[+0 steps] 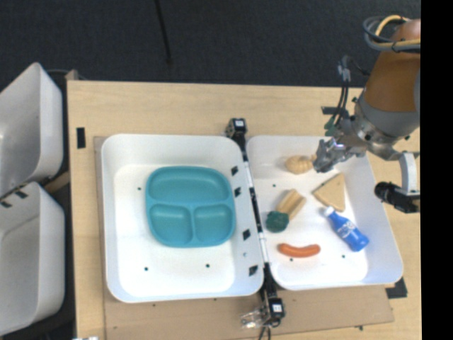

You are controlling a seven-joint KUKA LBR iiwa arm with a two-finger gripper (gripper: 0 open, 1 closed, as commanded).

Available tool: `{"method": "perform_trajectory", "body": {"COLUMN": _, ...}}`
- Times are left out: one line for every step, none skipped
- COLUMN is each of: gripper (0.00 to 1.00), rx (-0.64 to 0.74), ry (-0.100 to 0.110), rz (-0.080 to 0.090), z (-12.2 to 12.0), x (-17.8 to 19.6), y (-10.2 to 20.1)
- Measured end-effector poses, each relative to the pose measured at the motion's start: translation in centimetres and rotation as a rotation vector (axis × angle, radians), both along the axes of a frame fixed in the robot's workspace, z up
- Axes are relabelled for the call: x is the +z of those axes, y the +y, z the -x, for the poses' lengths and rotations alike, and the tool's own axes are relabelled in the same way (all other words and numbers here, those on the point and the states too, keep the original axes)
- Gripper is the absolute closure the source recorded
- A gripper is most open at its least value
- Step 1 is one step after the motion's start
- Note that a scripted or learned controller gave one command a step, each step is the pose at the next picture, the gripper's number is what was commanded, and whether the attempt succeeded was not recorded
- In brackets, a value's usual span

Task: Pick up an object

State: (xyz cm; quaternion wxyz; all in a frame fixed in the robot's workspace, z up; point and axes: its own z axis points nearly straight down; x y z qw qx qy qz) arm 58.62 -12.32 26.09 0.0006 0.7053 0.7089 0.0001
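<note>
The right bin (375, 261) holds several small objects: a pale bread roll (299, 164), a tan wedge (331, 192), a tan cylinder (290, 202) beside a dark green lump (277, 222), a blue bottle (347, 230) and a red sausage (299, 250). My gripper (326, 155) hangs at the bin's far side, just right of the bread roll and above the wedge. Nothing shows between its fingers.
The left bin (120, 261) holds a teal divided plate (190, 205). Black clips (236, 127) sit along the seam between the bins. White rounded shapes (28, 133) stand off the bench at the left. The wooden bench edge (212, 94) runs behind the bins.
</note>
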Motion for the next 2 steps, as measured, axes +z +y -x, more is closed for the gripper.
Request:
{"method": "perform_trajectory", "body": {"gripper": 1.00, "rx": 0.001, "ry": 0.001, "rz": -0.001, "z": 0.0, "x": -0.4, "y": 6.2}}
{"method": "perform_trajectory", "body": {"gripper": 1.00, "rx": 0.001, "ry": 0.001, "rz": -0.001, "z": 0.2, "x": -0.1, "y": 11.9}}
